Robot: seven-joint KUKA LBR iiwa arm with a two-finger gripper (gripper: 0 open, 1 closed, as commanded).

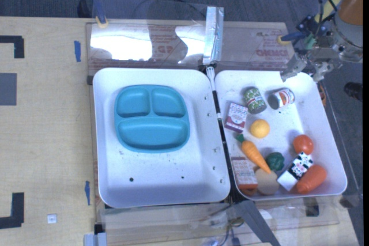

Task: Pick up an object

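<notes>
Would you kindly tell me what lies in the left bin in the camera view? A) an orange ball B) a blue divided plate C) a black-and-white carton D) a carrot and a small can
B: the blue divided plate lies alone in the left bin, while the carrot, the small can and the other small items lie in the right bin.

The right bin (331, 141) holds a green can (253, 99) and a white can (281, 98) lying on their sides, a red carton (236, 117), a yellow ball (259, 128), a carrot (255, 155) and a tomato (302, 144).
</notes>
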